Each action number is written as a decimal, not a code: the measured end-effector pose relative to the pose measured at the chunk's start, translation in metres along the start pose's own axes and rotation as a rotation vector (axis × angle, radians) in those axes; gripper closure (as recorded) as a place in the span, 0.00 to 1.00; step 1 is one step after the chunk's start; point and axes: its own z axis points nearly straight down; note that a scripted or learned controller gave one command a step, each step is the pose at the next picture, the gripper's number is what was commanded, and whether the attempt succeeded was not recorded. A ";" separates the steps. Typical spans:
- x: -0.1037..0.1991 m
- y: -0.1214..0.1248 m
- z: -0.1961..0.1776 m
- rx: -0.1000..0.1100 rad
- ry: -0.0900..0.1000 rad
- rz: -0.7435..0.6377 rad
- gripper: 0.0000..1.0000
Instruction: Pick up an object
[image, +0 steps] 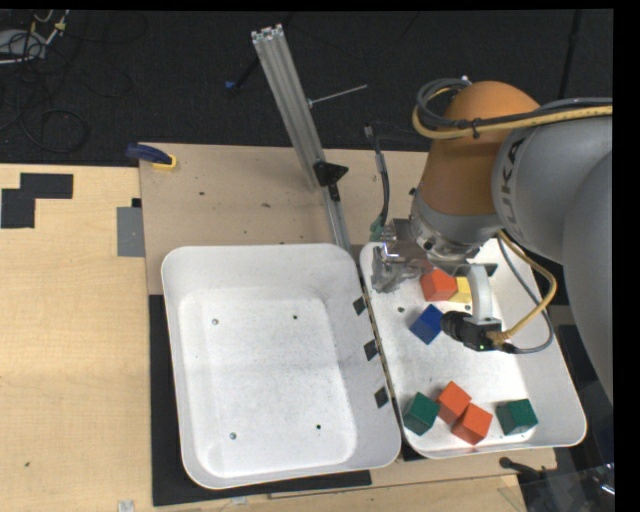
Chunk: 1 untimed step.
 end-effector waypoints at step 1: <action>0.055 0.012 0.007 0.001 0.002 -0.001 1.00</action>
